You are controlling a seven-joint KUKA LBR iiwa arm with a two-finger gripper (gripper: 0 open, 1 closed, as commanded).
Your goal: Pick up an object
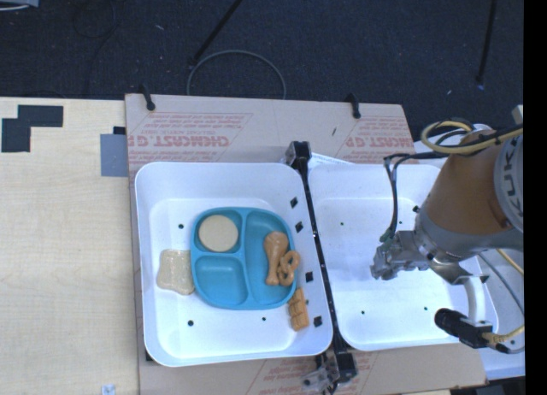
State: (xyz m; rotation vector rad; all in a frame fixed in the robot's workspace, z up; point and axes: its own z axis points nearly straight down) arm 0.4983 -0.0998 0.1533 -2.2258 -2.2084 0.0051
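Hand (386, 262), grey metal, hangs over my right bin (359, 214), smooth white plastic; I cannot tell its state. Left bin (162, 188) holds a glossy blue divided tray (226, 280): round tan disc (217, 232) in one compartment, knobbly brown twist (280, 258) in another. Pale rough slab (176, 271) touches the tray's left edge; small orange-brown lump (298, 309) lies beside its lower right corner.

Lots of room on my side, a crowded bin on the other

My claw (386, 262) hangs over the right bin (359, 316), where the white floor is bare all around. In the left bin (158, 188), the blue tray (229, 286) fills the middle, with a pale piece (176, 271) touching its left edge and brown pieces (298, 309) beside the middle wall (314, 244).
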